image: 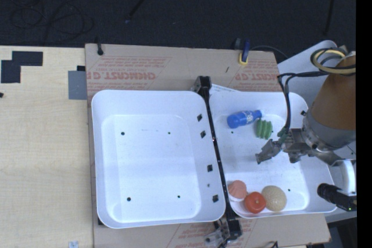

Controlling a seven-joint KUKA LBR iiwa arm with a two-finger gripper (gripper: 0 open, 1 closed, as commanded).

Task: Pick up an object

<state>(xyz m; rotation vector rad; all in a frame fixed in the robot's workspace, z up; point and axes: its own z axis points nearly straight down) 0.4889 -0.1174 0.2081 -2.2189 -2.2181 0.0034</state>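
Note:
Several small objects lie in the right bin (293,103). A blue bottle (243,118) lies on its side near the far wall, with a green ribbed object (264,128) just to its right. At the near wall sit a pale pink round piece (237,189), a red tomato-like ball (254,202) and a beige ball (274,197). My gripper (268,153) hangs low over the middle of this bin, just below the green object and to the right of the bottle. Nothing shows between its dark fingers.
The left bin (110,107) stands beside the right one, split from it by a black divider (212,142). Both rest on a cardboard sheet (145,67). A black cable (286,99) loops down from the arm over the right bin's far side.

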